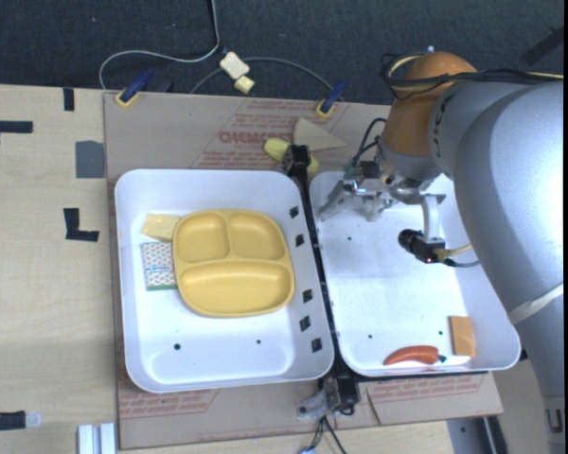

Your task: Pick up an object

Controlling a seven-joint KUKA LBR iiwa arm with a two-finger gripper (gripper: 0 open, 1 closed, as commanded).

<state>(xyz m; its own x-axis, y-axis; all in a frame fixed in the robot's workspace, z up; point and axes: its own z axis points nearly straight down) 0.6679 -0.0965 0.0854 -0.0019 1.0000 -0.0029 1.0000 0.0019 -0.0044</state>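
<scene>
Overhead, the arm (511, 159) is reached over the right bin (398, 301), its gripper (364, 197) too unclear to judge, while a yellow plate (234, 261) is seen in the left bin (208, 348), a sausage (412, 356) by the right bin's near wall.

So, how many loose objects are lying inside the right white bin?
2. A red sausage-shaped object lies near the front rim, and a small tan rectangular block lies beside it at the front right corner. The grey arm covers part of this bin, so more may be hidden.
</scene>
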